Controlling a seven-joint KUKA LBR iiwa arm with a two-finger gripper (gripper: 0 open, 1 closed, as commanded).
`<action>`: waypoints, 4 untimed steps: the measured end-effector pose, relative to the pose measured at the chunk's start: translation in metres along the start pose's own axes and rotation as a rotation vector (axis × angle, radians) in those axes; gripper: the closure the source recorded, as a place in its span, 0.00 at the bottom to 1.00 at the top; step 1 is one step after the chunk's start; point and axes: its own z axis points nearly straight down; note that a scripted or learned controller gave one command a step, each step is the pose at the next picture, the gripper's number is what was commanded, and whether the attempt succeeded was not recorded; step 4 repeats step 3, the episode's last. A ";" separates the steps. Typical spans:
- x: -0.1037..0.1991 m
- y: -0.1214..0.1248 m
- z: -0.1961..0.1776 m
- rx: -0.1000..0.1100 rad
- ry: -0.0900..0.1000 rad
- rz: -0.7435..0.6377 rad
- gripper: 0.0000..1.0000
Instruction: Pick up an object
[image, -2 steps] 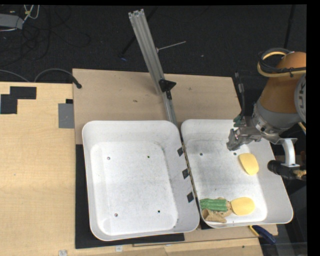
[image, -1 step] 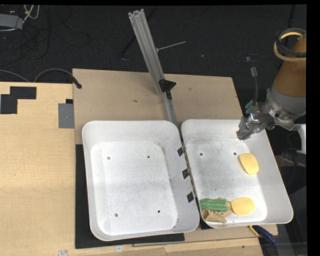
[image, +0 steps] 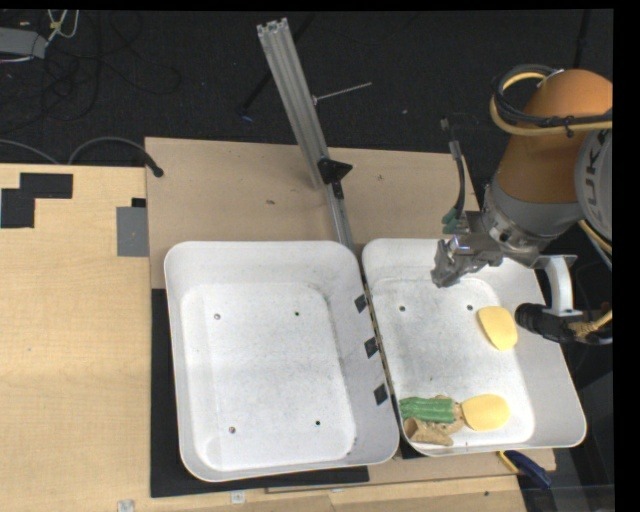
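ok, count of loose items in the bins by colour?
Yellow: 2, one by the right bin's right wall, one at its near edge
Green: 1
Tan: 1
Total: 4, all in the right bin

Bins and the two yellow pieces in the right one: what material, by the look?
Bins: probably moulded plastic, white and matte, with rounded rims and speckled floors. Yellow piece by the right wall and yellow piece near the front: smooth, rounded, evenly coloured, likely soft foam or plastic; can't tell which.
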 end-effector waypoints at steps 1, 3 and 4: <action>0.045 -0.004 0.000 0.000 -0.001 0.001 1.00; 0.152 -0.011 0.031 0.003 -0.001 0.001 1.00; 0.152 -0.011 0.031 0.003 -0.001 0.001 1.00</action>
